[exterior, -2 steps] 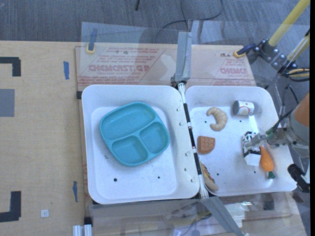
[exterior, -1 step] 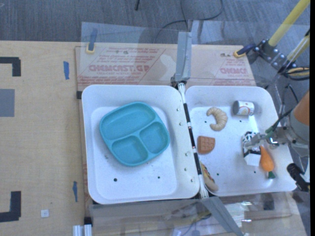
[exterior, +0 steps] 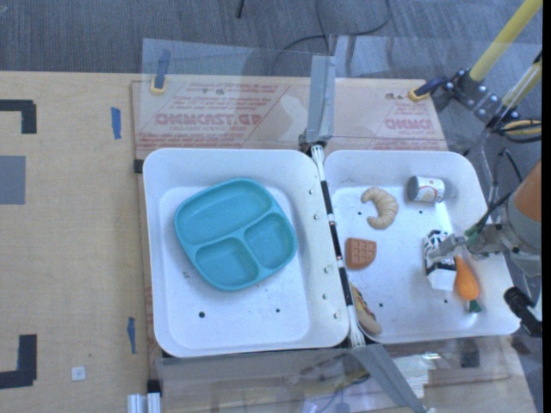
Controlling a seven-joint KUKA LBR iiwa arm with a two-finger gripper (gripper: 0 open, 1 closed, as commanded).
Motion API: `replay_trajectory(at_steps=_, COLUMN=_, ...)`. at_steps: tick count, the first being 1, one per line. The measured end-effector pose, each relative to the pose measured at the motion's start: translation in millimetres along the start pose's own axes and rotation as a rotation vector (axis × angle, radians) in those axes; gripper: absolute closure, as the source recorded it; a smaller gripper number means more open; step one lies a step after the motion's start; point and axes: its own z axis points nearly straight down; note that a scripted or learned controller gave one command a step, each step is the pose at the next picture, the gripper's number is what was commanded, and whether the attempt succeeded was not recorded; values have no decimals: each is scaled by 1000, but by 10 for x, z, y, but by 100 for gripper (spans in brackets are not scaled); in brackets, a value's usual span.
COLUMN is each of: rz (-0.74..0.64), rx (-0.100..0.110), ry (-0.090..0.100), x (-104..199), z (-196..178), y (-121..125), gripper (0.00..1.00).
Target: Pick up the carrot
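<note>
Toward right bin (exterior: 400,304) edge, orange carrot (exterior: 466,280), green-tipped, beside end effector (exterior: 472,241), its opening indiscernible.

Your divided tray (exterior: 219,218): smooth teal plastic, slight sheen. Bins (exterior: 258,312): matt white plastic. Bench (exterior: 69,231): pale matt wood. Carrot (exterior: 467,280): smooth, plastic-looking.

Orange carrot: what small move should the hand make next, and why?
Probably shift the hand toward the view's bottom edge, centring over the orange toy carrot. The hand looks to sit past the carrot's thick end, close beside the black-and-white box, which a descent here might catch.
</note>
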Motion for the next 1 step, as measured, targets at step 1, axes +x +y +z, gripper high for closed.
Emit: replay_trajectory(at_steps=1, rz=9, rx=0, ry=1, x=-3, z=1, y=-5, gripper=0)
